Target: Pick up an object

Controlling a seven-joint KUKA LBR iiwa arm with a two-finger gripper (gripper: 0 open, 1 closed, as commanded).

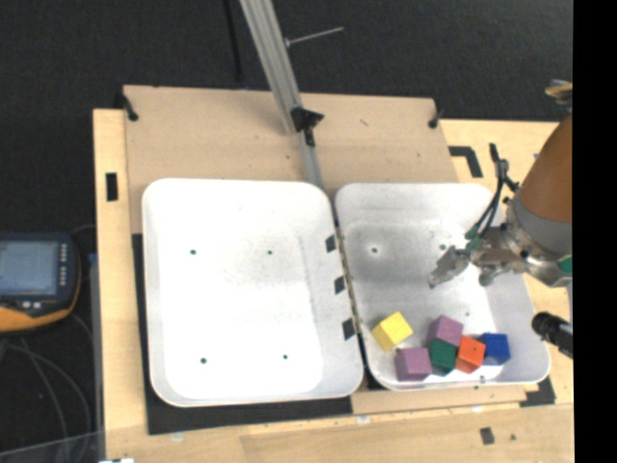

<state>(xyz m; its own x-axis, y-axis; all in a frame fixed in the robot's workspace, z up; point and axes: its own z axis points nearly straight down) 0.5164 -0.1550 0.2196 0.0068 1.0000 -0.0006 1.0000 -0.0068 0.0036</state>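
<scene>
Here's my feed right now: the hand [447,266] sits over the middle of the right bin [405,210], toward its right side. All the blocks are bunched at the near end of that same bin, apart from the hand. The yellow block [392,331] is on its own, nearer than the hand and off to its left. The rest are packed in a clump, near and a bit right of the hand. There's a purple block [446,330] on the clump's far side and a second purple block [413,363] at its near left. Then the green block [442,356], orange block [470,353] and blue block [495,346] run left to right by the near wall. They look like they're touching, but they're so small on screen I can't say where one ends and the next starts. Honestly can't tell if the hand is open or closed, since it's a grey smear against the scuffed grey bin floor. Can't tell if it touches that floor either. The arm [545,186] is cut off at the right edge. The left bin [241,287] sits just beside the right one on the same surface [193,133].
</scene>
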